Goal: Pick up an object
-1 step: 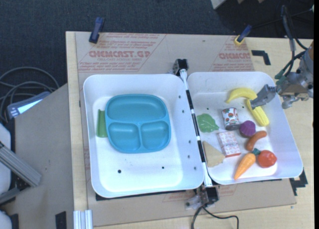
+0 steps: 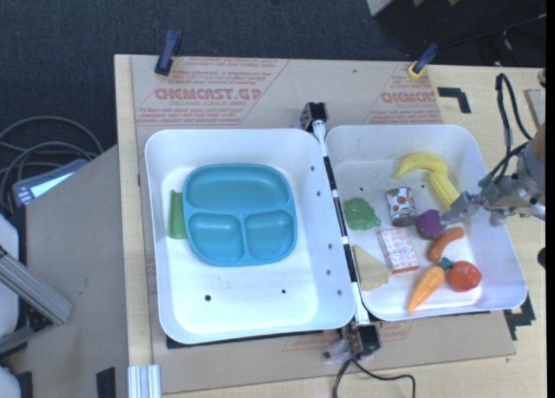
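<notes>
Right bin (image 2: 494, 162): toy food lying loose, clustered for picking. Gripper (image 2: 466, 205) hovering beside purple piece (image 2: 429, 224) and corn (image 2: 443, 186); fingers' state impossible to tell, nothing visibly held.

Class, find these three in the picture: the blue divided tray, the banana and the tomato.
blue divided tray (image 2: 238, 213): camera view, centre where its dividers meet.
banana (image 2: 421, 163): camera view, middle of its curve.
tomato (image 2: 465, 276): camera view, its red body.

You're looking at two smooth white plastic bins (image 2: 234, 149), the left one holding a matt blue plastic divided plate (image 2: 239, 212). The toy banana (image 2: 421, 163) and tomato (image 2: 465, 276) are showing glossy plastic; the bench sheet (image 2: 208, 93) is looking like printed cardboard.
</notes>
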Robot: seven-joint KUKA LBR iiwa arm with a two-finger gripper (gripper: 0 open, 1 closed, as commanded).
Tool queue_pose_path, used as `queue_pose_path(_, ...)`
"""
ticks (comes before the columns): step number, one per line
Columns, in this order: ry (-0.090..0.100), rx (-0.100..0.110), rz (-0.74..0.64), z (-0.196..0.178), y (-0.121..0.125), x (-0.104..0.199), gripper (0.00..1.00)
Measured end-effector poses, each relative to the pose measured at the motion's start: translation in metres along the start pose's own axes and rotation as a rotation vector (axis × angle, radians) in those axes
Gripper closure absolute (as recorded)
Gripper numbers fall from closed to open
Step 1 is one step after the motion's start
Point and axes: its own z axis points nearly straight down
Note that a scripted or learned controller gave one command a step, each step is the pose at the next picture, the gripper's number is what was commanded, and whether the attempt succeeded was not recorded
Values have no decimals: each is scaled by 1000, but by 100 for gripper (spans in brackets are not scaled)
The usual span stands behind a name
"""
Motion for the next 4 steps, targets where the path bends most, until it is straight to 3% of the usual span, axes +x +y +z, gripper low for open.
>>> queue_pose_path(1, -5, -18, -3, 81, 1, 56, 0)
queue_pose_path(2, -7, -26, -2, 70, 3, 55, 100)
queue_pose_path(3, -7, -25, -3, 70, 3, 56, 0)
queue_pose_path(4, -1, -4, -3, 70, 60, 30, 0)
